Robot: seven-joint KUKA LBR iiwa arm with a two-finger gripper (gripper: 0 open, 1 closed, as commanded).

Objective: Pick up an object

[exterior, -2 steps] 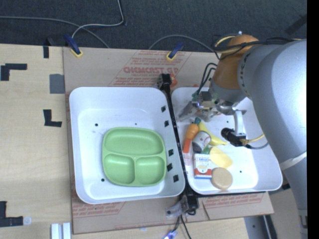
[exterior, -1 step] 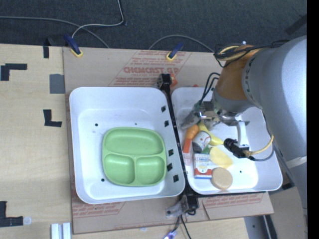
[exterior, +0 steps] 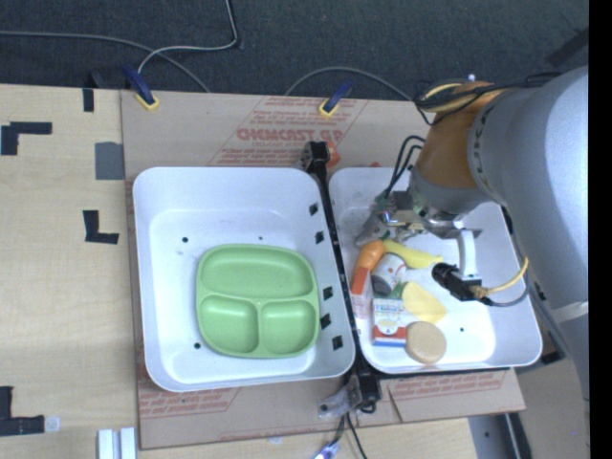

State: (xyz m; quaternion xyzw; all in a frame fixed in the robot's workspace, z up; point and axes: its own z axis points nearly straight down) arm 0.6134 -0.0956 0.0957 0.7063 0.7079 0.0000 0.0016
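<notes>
The tool sits low in the right bin, at the top of the pile; can't tell how far open it is or if it grips anything. Just below it lie a carrot and banana, w/ a small carton and round tan piece nearer the front, prob. crowded together as pick targets. The left bin holds a green divided tray, well apart.

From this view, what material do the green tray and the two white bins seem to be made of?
The green tray, divided into three compartments, looks like moulded plastic with a matte finish: even colour, soft rounded edges, no strong glare. The white bins also look like plastic, smooth and slightly glossy, with rounded corners. Neither can be confirmed by look alone.
</notes>
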